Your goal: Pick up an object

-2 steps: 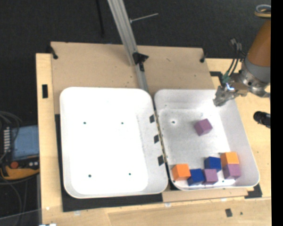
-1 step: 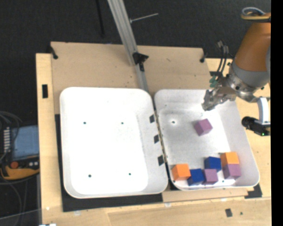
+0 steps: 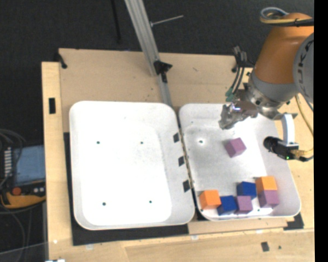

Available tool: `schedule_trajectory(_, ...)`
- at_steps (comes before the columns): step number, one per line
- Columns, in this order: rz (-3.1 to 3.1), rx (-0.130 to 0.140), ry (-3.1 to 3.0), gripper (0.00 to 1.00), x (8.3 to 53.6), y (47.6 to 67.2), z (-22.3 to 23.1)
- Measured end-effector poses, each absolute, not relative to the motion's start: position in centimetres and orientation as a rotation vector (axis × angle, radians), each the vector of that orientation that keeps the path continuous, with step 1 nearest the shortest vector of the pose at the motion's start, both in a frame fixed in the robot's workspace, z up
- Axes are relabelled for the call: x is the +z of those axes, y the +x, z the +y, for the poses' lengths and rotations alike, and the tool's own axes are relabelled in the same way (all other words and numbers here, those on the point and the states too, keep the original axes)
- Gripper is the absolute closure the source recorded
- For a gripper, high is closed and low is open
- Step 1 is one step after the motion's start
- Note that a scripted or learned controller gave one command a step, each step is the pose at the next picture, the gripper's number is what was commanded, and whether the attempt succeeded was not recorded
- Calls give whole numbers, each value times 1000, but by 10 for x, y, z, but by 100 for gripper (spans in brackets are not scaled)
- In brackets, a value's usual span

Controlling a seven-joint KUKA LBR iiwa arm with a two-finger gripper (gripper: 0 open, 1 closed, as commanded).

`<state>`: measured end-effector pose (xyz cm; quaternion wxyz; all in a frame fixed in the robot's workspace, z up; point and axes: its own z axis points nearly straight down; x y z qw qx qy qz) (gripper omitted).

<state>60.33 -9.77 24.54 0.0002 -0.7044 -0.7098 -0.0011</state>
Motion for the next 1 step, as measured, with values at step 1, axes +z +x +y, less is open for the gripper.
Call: schedule_trajectory(1, -2229, -2, -2212, 100, 251, 583, -43)
